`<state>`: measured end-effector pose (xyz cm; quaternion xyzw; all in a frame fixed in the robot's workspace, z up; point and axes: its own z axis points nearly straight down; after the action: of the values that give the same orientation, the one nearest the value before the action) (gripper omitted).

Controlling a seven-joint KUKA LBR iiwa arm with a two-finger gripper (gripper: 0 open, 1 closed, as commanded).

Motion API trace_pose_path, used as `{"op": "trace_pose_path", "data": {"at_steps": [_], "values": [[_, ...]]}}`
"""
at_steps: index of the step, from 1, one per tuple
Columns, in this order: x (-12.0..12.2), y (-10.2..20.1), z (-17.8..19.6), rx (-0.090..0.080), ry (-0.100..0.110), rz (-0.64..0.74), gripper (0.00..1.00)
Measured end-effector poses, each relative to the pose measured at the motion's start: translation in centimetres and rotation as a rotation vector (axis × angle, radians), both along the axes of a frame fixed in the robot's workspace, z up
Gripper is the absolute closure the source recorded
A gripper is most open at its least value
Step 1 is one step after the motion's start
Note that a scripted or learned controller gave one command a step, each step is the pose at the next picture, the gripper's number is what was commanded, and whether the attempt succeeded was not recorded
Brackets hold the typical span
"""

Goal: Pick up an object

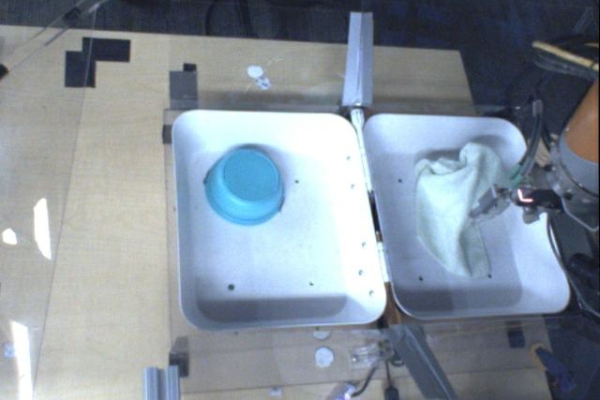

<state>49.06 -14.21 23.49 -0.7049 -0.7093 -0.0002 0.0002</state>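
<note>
End effector low at the crumpled white cloth in the right bin, grip state impossible to tell, blue bowl upside down in the left bin, bare floor around it

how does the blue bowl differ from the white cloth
The blue bowl is a rigid round shape with a clean outline; the white cloth is soft, crumpled and irregular. The bowl's blue stands out against its bin, while the cloth nearly blends into its bin. The bowl sits in the left bin, far from the gripper; the cloth lies in the right bin, at the gripper. Each is alone in its bin.
</note>
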Motion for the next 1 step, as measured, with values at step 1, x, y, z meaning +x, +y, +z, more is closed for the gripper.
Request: {"op": "trace_pose_path", "data": {"at_steps": [1], "values": [[5.82, -3.13, -14.34, -0.004, -0.013, 0.091, 0.00]]}}
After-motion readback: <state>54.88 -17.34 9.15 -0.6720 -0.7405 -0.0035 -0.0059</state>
